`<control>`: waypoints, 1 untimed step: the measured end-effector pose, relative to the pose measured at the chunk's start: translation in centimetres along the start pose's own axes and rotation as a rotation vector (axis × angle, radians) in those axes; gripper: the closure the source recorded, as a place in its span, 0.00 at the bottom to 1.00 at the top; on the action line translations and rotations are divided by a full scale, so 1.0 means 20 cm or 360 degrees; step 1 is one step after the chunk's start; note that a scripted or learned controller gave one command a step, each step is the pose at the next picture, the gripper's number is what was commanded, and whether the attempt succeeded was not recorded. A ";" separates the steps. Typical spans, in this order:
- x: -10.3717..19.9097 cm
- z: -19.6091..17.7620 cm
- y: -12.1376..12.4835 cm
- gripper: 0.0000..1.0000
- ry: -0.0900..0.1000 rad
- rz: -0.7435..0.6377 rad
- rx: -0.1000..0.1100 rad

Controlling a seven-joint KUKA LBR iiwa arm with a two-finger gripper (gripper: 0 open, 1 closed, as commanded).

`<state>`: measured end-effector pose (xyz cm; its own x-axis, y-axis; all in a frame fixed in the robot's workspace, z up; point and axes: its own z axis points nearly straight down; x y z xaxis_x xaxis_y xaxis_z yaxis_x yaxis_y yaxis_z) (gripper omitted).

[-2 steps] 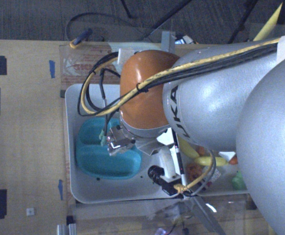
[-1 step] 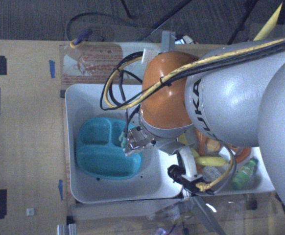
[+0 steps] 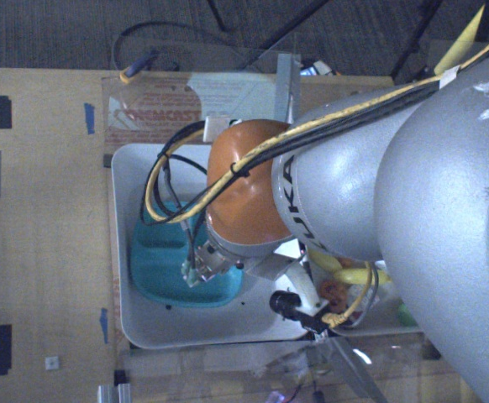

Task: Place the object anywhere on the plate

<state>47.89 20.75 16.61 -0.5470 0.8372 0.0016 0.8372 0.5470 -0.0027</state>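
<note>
While the bench (image 3: 43, 250) runs pale and bare on the far left with a few black and blue tape marks on it, the action's all inside the white bin (image 3: 127, 225) next to it; there's a teal plate (image 3: 156, 267) lying flat in the left part of that bin, split into compartments; the gripper (image 3: 196, 272) sits low over the plate's right side, and honestly can't tell what it's doing, since the wrist covers it; above that the orange band (image 3: 240, 183) and a loop of yellow and black cable (image 3: 165, 200) hang over the plate; further right the big grey arm (image 3: 396, 191) hides most of the bin; some yellow and reddish objects (image 3: 341, 284) peek out under the arm, well apart from the plate.
</note>
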 end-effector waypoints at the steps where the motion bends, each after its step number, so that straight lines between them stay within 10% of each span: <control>1: -0.15 -0.65 -0.09 1.00 -0.0003 0.0138 -0.0007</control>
<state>48.02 17.18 29.64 -0.4721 0.8815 -0.0005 0.8815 0.4721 0.0018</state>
